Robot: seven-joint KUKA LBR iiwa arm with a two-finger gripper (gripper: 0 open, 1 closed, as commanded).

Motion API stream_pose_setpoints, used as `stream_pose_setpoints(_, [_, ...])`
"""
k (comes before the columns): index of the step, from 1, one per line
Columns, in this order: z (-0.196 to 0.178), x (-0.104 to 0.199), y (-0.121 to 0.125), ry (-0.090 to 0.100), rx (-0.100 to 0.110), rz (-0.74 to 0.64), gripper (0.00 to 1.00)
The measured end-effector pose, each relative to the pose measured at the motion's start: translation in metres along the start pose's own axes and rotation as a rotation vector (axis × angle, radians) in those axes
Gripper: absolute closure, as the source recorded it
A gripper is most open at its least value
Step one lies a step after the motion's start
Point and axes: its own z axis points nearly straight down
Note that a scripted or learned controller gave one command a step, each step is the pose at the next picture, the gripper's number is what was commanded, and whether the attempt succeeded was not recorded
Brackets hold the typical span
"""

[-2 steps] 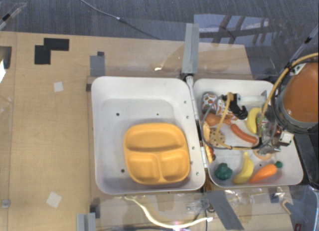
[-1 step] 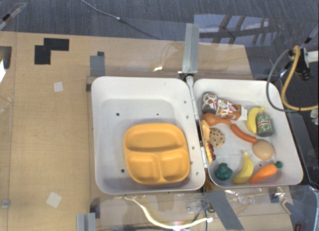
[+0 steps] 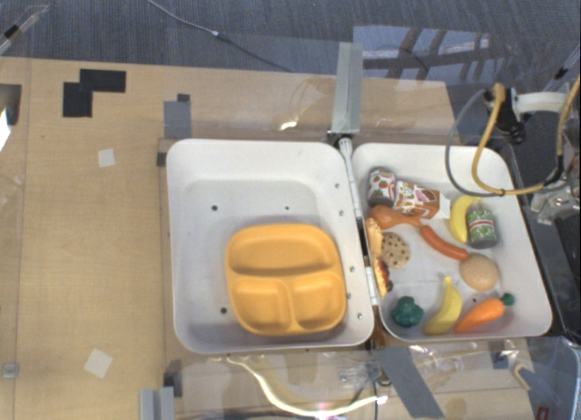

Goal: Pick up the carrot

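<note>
The carrot [image 3: 481, 312] is orange with a small green top. It lies in the front right corner of the right bin [image 3: 536, 259], tilted, with its green end pointing to the far right. A yellow banana [image 3: 445, 305] touches its left end. A tan round ball [image 3: 478, 273] sits just behind it.
The right bin also holds a green broccoli piece [image 3: 407, 312], a red sausage [image 3: 443, 243], a cookie [image 3: 394, 249], a green can [image 3: 481, 225] and a patterned carton [image 3: 408, 195]. A yellow divided plate [image 3: 286, 278] lies in the left bin [image 3: 195, 228]. Cables [image 3: 477, 160] loop over the right bin's far right corner.
</note>
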Motion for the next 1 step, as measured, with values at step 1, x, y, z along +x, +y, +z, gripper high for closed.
stream_pose_setpoints(1, [-0.0279,0.0633,-0.0736,0.004,-0.001,-0.022,1.00])
